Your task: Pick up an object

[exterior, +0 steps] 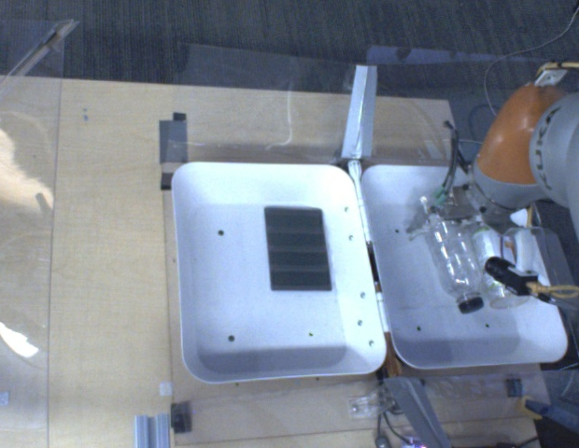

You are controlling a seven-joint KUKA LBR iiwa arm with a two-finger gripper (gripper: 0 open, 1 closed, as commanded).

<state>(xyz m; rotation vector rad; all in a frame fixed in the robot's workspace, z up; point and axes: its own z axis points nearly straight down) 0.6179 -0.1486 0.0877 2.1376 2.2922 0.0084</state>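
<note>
While the hand point(446, 209) hangs close above the clear bottle point(456, 258) lying mid-way across the right bin point(402, 339), seemingly lined up to grasp, I cannot tell its spread.

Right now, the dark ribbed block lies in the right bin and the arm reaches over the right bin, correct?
Not quite. The camera view shows the dark ribbed block lying flat in the left bin, not the right one. The arm does reach over the right bin, where a clear plastic bottle lies.
</note>
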